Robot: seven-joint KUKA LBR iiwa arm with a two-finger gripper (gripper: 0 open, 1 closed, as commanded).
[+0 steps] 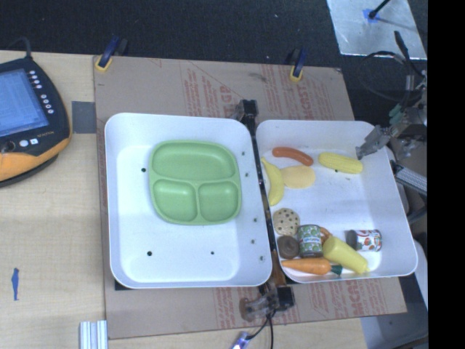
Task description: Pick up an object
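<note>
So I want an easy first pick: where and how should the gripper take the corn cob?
Grip the corn cob across its middle, coming straight down from above. It lies flat near the right bin's far wall, long axis running left to right, with bare floor on both long sides, so fingers closing across its narrow width should fit. The gripper sits just past its right end.

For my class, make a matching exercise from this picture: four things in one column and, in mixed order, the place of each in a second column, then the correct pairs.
Things:
1. green divided plate
2. carrot
3. sausage
4. gripper

Places:
A. near edge of the right bin
B. over the right bin's far right corner
C. middle of the left bin
D. far part of the right bin, near the divider

Pairs: 1-C, 2-A, 3-D, 4-B
</note>
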